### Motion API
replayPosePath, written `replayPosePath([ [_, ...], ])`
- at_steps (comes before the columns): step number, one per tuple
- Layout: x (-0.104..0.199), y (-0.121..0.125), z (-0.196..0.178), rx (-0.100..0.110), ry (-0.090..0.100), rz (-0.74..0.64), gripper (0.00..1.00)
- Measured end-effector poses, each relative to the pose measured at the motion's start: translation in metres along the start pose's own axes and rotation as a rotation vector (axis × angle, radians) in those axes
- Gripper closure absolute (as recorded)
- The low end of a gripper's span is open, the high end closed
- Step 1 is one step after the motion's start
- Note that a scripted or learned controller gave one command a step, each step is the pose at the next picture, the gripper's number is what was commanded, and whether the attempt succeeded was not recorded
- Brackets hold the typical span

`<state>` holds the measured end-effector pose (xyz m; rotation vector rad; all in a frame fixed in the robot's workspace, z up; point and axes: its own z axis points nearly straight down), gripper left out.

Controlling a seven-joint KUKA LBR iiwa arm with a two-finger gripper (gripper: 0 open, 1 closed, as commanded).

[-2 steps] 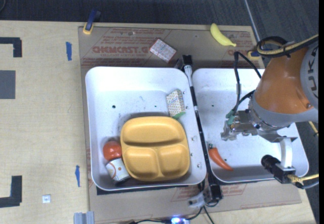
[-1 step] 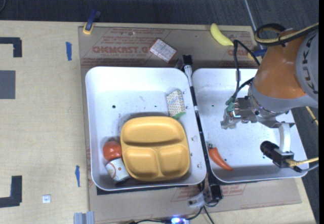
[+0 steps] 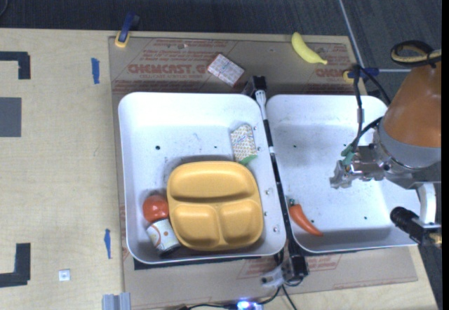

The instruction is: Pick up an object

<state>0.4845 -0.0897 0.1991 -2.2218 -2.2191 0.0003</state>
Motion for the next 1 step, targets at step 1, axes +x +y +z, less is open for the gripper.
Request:
replayPosePath([
  [1, 0.038, -0.0045, -0.0069, 0.0, 0.001, -0.002, 1.0],
])
